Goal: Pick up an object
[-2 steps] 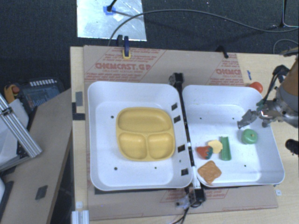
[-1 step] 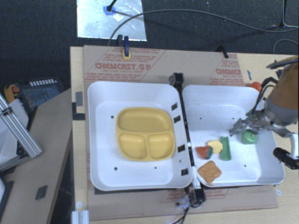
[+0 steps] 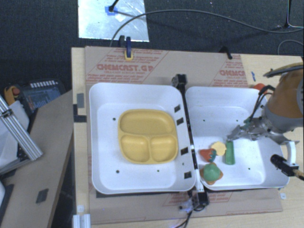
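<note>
Although the gripper (image 3: 237,133) hangs in the right bin (image 3: 223,99) just above the green cylinder (image 3: 229,153), I cannot tell its state. That cylinder, beside a yellow piece (image 3: 218,148) and a red piece (image 3: 206,154), looks light, stiff and smooth; taking it across its narrow width seems best.

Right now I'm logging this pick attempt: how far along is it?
Early. Done: the arm has reached over the right bin. In hand: the gripper sits just above the green piece. Left: nothing looks lifted; the green, yellow and red toys lie on the bin floor.
</note>
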`<state>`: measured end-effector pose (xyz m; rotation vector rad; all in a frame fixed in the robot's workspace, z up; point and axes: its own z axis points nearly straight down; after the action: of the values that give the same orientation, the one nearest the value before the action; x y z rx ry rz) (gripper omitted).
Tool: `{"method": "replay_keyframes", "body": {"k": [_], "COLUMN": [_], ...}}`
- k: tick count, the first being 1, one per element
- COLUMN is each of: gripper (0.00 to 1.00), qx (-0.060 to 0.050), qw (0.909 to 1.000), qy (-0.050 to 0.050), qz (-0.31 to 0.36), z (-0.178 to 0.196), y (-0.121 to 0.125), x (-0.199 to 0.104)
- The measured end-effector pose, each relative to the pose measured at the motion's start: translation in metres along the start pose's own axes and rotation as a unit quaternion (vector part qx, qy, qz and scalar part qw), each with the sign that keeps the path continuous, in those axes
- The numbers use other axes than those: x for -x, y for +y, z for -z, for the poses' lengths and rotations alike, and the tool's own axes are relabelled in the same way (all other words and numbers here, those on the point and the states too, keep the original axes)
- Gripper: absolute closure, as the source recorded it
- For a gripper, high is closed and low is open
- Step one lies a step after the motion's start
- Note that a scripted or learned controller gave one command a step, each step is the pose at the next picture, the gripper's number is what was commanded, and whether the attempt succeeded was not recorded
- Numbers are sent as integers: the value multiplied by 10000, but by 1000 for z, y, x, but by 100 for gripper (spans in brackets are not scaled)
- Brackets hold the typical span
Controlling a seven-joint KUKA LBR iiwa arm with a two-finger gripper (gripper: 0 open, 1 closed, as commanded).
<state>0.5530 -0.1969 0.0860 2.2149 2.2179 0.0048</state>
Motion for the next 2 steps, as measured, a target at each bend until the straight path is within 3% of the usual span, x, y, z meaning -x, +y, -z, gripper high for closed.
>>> {"method": "replay_keyframes", "body": {"k": [1,2], "gripper": [100,100], "qx": [-6,-10], "qw": [10000,10000], "qy": [4,6], "qz": [-3,15], "z": [10,71], "y": [0,5], "x": [0,-7]}}
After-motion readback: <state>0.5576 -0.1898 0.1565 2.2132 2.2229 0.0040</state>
